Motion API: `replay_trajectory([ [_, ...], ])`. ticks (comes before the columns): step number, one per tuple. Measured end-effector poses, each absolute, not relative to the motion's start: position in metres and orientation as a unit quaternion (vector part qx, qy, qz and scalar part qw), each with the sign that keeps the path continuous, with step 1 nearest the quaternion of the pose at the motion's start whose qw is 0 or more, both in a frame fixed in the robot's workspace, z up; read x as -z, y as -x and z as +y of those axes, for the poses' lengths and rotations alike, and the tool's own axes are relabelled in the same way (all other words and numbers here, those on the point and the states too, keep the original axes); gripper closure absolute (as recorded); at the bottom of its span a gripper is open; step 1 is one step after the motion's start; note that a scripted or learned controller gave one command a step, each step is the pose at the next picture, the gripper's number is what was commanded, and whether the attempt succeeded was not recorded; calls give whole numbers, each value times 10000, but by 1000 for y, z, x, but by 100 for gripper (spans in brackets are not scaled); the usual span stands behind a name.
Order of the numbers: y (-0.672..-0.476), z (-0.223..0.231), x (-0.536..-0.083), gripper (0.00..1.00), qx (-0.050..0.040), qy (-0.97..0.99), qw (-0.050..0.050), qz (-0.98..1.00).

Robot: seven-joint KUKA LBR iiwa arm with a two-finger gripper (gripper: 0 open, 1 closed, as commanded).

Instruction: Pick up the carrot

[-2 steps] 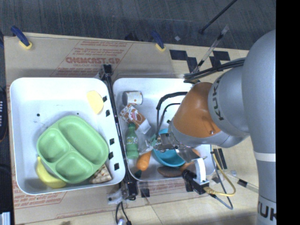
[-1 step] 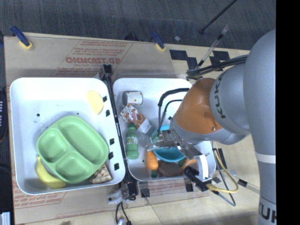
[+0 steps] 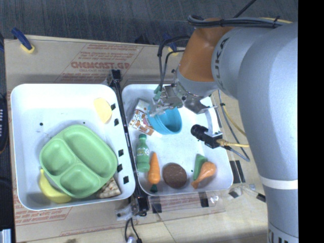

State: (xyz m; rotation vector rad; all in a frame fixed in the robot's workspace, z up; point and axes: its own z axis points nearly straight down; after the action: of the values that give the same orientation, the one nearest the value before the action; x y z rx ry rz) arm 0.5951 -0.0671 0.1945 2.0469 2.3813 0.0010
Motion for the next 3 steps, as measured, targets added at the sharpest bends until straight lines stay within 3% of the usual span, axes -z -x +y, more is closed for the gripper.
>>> replay_trajectory([
  [1,-592,-69,-191,0,28,-6531,-25,7573],
  [2,-496,-61,-191,0,28,-6083,-41,7937],
  [3,-486,-105,-107,0,-2,-6750,52,7378],
])
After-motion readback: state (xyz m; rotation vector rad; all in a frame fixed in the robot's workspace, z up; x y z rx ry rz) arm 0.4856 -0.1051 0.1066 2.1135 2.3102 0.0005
